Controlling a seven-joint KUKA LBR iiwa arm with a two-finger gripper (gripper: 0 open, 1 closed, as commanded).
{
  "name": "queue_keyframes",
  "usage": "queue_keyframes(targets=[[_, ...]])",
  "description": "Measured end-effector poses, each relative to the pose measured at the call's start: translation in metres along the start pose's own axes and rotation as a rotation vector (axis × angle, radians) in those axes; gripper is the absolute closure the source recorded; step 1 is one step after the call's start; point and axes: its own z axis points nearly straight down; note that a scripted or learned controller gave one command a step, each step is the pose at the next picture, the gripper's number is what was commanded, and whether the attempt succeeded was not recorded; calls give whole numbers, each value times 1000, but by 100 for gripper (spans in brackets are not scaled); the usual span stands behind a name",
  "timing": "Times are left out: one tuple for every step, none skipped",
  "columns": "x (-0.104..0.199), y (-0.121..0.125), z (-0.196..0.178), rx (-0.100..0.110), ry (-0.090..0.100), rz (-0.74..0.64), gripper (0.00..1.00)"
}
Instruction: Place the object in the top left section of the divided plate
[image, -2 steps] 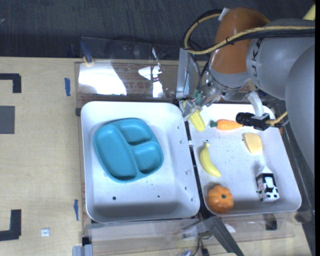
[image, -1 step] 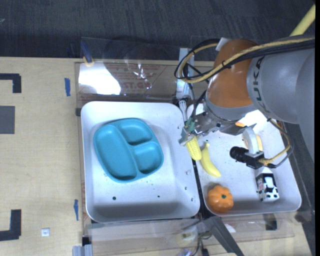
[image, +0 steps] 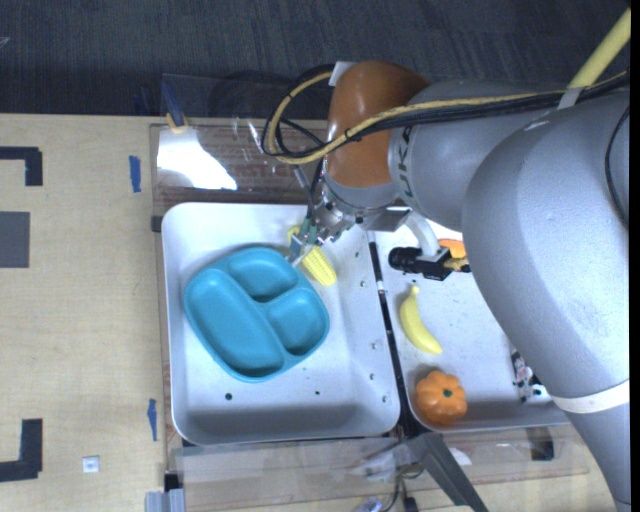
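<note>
Two white bins sit side by side at the middle of the frame. The left bin (image: 350, 390) holds a blue divided plate (image: 257, 310), turned at a slant, its sections bare. Just off the plate's upper right rim, the gripper (image: 310, 243) points down with a yellow corn cob (image: 318, 265) at its tips; the cob seems pinched between the fingers, though the view there is small and cluttered. The cob hangs near the rim, not inside any section. In the right bin (image: 470, 350), a banana (image: 419, 320) lies near the divider and a small orange pumpkin (image: 440, 396) sits lower down.
</note>
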Motion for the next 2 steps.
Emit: queue_keyframes(targets=[[80, 24, -35, 0, 3, -134, 100], [50, -6, -94, 2, 1, 122, 100]])
